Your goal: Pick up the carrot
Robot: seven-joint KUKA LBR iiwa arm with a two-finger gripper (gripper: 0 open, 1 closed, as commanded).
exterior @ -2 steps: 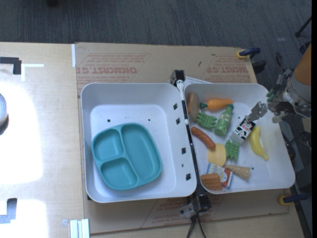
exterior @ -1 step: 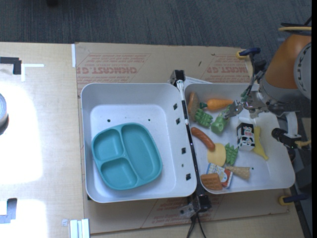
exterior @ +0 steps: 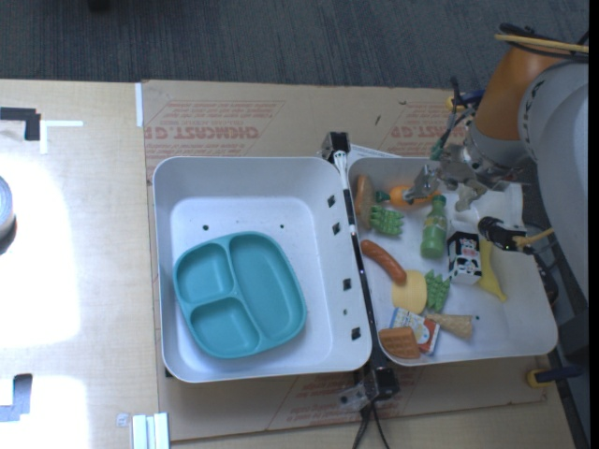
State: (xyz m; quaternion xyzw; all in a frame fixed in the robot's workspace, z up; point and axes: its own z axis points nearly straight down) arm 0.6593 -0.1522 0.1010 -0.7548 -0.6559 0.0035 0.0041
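Carrot (exterior: 401, 195), small and orange, sits right at the tip of the gripper (exterior: 423, 187), in the far corner of the right bin (exterior: 524, 335). I cannot tell if it is grabbed. Next comes a squeeze, then lifting straight up.

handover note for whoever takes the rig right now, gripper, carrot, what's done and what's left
Gripper: low over the far end of the right bin, right beside the carrot; finger state unreadable.
Carrot: lying in the right bin's far end, next to a green leafy toy and a green bottle.
Done: arm has reached the carrot's area.
Left: grasp and lift; the carrot looks not yet raised.
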